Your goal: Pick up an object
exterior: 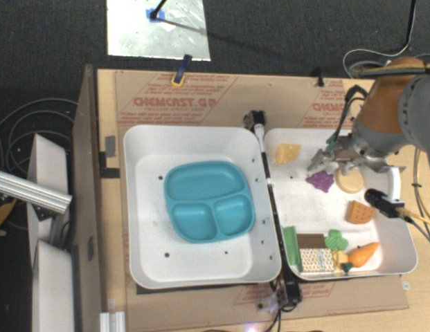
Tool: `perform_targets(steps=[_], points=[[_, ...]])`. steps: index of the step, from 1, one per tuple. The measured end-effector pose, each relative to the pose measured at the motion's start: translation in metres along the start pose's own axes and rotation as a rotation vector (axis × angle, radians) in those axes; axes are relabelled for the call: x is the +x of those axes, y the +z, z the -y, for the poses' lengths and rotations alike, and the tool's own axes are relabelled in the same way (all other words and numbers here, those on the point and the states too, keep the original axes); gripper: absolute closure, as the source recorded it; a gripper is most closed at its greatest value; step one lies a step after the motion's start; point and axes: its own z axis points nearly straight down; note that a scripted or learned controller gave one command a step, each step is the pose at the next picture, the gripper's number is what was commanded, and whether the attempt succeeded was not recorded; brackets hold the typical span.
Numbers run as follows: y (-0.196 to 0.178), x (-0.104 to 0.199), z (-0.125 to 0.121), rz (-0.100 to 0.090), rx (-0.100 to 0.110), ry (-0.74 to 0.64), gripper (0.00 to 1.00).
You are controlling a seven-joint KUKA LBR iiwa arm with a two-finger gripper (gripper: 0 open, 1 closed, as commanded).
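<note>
The tool (pixel 330 162) hangs low over the right bin (pixel 408 258), its grey fingers pointing down and to the left. How far it is open I cannot tell, and nothing shows between the fingers. Just under its tip lies a purple piece (pixel 320 180), the likeliest thing to pick. Beside that, toward the arm, a pale round disc (pixel 350 182) sits partly under the wrist.

To do this step well, I judge the tool should centre over the purple piece, straddle its narrow side and go down almost to the bin floor before closing. The disc is close enough to be nudged or caught along with it, so a grip from the far side looks safer.

Beyond the tip lies a yellow wedge (pixel 288 153). Nearer the front are an orange waffle (pixel 360 212), a carrot (pixel 363 254), a green leafy toy (pixel 335 241) and a patterned box (pixel 317 260).

Further left, the other bin (pixel 142 151) holds a blue divided plate (pixel 209 200). Both bins rest on a cardboard-covered worktop (pixel 201 95). Around it are dark carpet, loose cables (pixel 28 126) and a shiny sheet (pixel 158 19) on the floor.
</note>
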Motion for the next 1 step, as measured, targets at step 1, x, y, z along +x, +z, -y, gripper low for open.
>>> perform_targets(steps=[1], points=[[0.0259,0.0095,0.0090,0.000,0.005,0.000,0.00]])
